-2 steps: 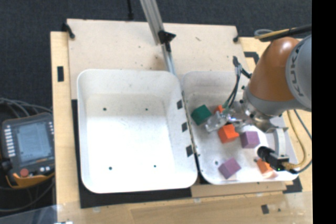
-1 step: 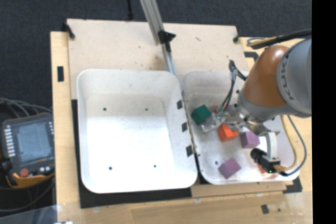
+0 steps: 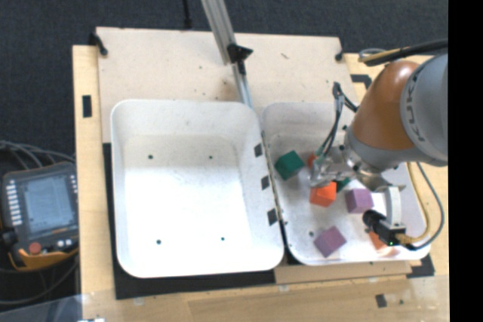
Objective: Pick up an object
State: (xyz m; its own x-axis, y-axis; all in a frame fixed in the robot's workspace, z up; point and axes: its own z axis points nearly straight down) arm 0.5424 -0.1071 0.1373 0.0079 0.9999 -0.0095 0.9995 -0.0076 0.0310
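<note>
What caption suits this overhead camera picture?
Robot gripper lowered over an orange block in the right bin, among green and purple blocks.

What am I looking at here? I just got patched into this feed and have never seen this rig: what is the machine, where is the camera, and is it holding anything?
One camera looks down at a slant on a wooden bench with two shallow white bins side by side. The grey and orange shape coming in from the right is a robot arm. Its gripper is down in the right bin, just above an orange block. I cannot tell from this angle whether the block is between its fingers, so do not count it as held. In the same bin lie a green block and two purple blocks. The left bin sits beside it. The device at the far left is a handheld control pad.
</note>
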